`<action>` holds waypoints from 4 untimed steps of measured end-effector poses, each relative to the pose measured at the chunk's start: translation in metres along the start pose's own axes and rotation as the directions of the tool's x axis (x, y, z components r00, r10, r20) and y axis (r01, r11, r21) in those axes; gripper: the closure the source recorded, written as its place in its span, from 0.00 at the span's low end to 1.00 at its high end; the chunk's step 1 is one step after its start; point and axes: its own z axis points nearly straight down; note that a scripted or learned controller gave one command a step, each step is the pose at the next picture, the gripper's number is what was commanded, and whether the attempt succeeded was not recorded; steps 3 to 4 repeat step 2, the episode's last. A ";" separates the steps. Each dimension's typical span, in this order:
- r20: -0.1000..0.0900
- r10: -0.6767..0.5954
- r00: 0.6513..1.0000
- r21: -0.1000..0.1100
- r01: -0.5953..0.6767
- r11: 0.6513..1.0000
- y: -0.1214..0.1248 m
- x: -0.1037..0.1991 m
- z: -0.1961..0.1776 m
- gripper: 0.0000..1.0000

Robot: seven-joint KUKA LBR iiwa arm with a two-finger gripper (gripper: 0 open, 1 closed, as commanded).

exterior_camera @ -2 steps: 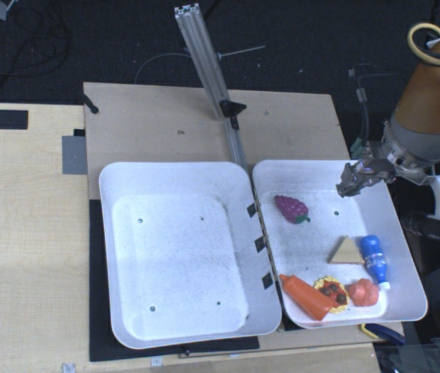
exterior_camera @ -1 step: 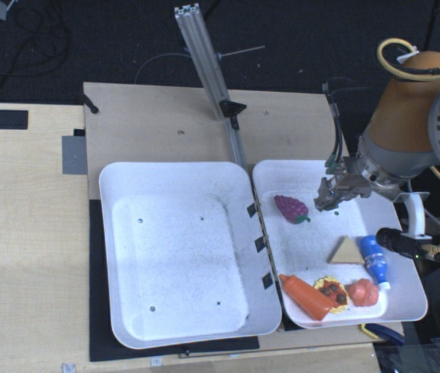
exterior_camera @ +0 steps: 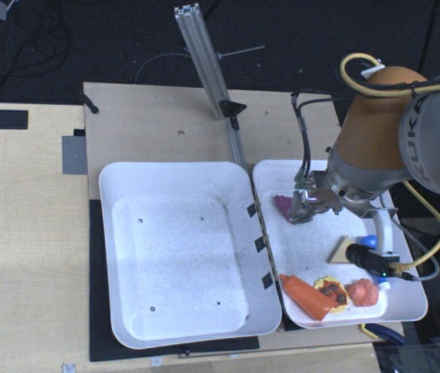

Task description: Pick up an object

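Where the grey arm bends down from the right, its pincer (exterior_camera: 304, 206) sits low inside the right bin (exterior_camera: 282, 179), close to that bin's far left part. Whether it is parted or closed cannot be made out, since the metal parts blur together. A small purple object (exterior_camera: 283, 204) lies just to the pincer's left, touching or nearly touching it; I cannot tell whether it is gripped.

Taking the right bin as the landmark: along its near edge lies an orange-red object (exterior_camera: 307, 296) shaped like a carrot, set at a slant. Just right of that is a yellow piece with dark markings (exterior_camera: 331, 291), and next to it a round red object (exterior_camera: 364, 291). A tan flat piece (exterior_camera: 340, 250) rests nearer the bin's middle right, partly under a black and blue fitting (exterior_camera: 370, 256) on the arm.

Left of the right bin stands the left bin (exterior_camera: 175, 255), the two rims meeting side by side. Behind both, a metal rail (exterior_camera: 205, 61) slants up across the pale worktop (exterior_camera: 26, 231).
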 end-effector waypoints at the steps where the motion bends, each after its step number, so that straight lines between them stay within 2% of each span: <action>1: 0.001 0.000 1.000 -0.002 0.000 1.000 -0.016 0.054 -0.010 1.00; 2: 0.001 0.000 1.000 0.000 0.000 1.000 -0.026 0.102 0.001 1.00; 4: 0.001 0.000 1.000 0.000 0.000 1.000 -0.026 0.102 0.001 1.00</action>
